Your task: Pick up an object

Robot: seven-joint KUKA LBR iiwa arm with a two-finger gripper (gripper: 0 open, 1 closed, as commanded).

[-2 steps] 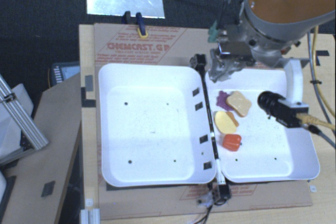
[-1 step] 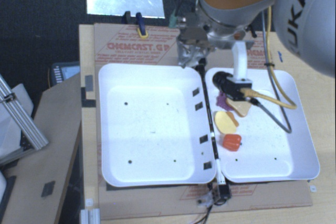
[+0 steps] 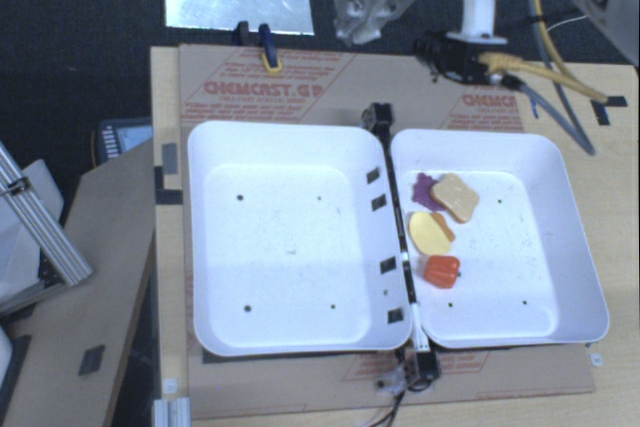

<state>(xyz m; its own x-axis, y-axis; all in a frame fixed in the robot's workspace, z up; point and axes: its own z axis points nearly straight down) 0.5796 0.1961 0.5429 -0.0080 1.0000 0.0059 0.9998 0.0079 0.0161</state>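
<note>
While I watch from the overhead camera, my gripper [image 3: 362, 15] sits at the top of the view, beyond the far edge of the bench and well apart from both bins. It looks pale and translucent, with the arm's metal wrist above it, and I cannot tell how it is set from this angle. Nothing hangs beneath it.

What I could pick lies in the right bin [image 3: 560, 215], clustered against its left wall near the divider. A tan bread slice [image 3: 456, 197] lies farthest back, overlapping a small purple piece [image 3: 424, 189] on its left. Just in front of them is a flat yellow piece [image 3: 431, 233], and touching its near edge is a red pepper [image 3: 442, 270].

Beside it, the left bin [image 3: 280, 235] shows its white floor with a few dark dots. Both bins rest on a cardboard sheet [image 3: 265, 87] printed with red lettering.
</note>
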